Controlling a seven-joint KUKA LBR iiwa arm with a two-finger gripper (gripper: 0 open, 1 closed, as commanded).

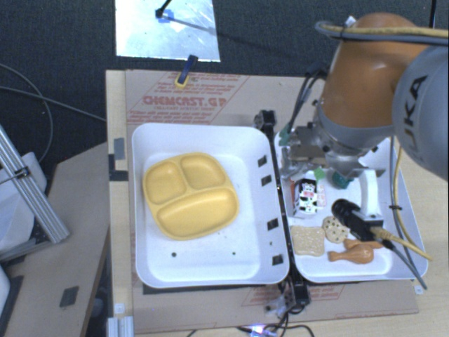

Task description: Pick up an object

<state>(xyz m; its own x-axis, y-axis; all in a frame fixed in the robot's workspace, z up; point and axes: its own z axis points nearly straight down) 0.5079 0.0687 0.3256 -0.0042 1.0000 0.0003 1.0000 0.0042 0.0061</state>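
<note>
I see the gripper [309, 166] low over the right bin [405, 216], its lower end hidden by the wrist. The black-and-white carton [306, 195] lies just below it in view, long axis upright, nearest candidate.

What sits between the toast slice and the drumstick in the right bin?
In the camera view, a chocolate-chip cookie lies between the toast slice and the drumstick.
</note>
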